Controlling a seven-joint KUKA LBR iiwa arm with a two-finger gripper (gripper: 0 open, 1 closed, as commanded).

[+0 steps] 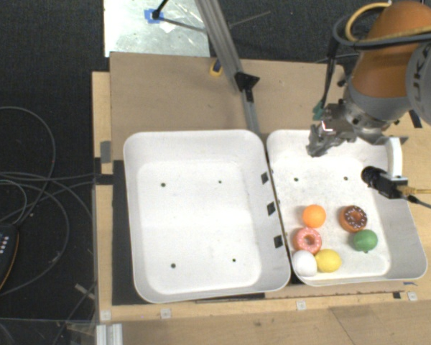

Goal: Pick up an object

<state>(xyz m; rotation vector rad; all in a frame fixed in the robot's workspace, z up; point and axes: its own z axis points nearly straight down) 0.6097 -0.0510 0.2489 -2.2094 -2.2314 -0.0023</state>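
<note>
White plastic twice over: left bin (pixel 194 136) and right bin (pixel 409 264), side by side. Grey arm (pixel 388 63) reaching in from three o'clock, with the gripper (pixel 322 144) hanging over the right bin's eleven o'clock corner. Well apart from every toy, and nothing visibly pinched. Cannot tell whether spread or pressed together (too dark and blurred at the tip).

All candidates for the pick-up huddled toward five and six o'clock of the right bin.

Likely trouble, judged from this layout:
- Dropping straight down from the present spot: a grab at bare bin floor, nothing more.
- Coming down into the huddle: wedging between close-packed neighbours, shoving instead of gripping. White ball (pixel 304 264) and yellow lemon (pixel 329 260) touching, pink donut (pixel 307 240) just above them.
- Squeezing a round toy off-centre: squirting out sideways and rolling away.
- Working low at six o'clock: clipping the bin wall beside the lemon and white ball.
- Sweeping past three o'clock: snagging the black fitting (pixel 379 178) on that rim.

Count, biggest down:
- Bins: two.
- Arm: one, with one gripper.
- Black fitting: one.
- Toys: six in all. Donuts two, namely chocolate donut (pixel 353 218) and the pink one. Green ball (pixel 364 240) one, orange ball (pixel 314 215) one, lemon one, white ball one.
</note>
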